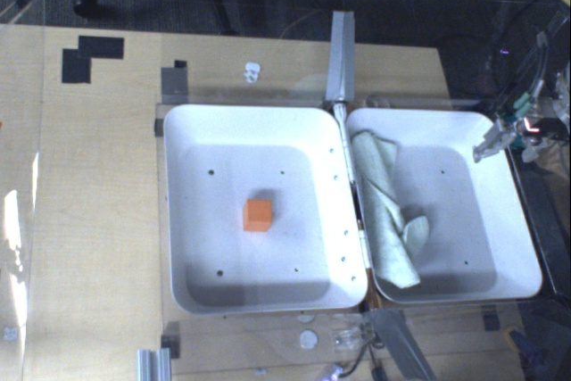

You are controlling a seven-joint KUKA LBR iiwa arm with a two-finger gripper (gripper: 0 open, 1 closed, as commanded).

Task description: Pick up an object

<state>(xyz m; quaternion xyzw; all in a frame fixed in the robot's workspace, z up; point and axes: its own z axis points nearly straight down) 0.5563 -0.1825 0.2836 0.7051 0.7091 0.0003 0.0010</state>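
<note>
A pale wooden counter (89,192) carries two shallow white plastic bins side by side, seen from above at a slant. Near the counter's far left corner lie black tape patches (89,56).

The left white bin (192,192) holds one small orange cube (258,215), sitting slightly below the middle of the bin floor, well apart from all four walls.

A grey metal bar (340,58) stands at the far edge of the counter, where the two bins meet.

The right white bin (500,236) holds a pale grey-white rolled cloth (385,210). It lies along the bin's left wall, running from the far left corner toward the near left corner, with a fold bulging out near its lower end.

At the far right corner of the right bin, the robot's pincer (500,140) hangs over the rim, grey with cables behind it. It is small and partly blurred, so how far apart it stands cannot be told. Nothing shows within its grasp, and it is well apart from both cloth and cube.
</note>
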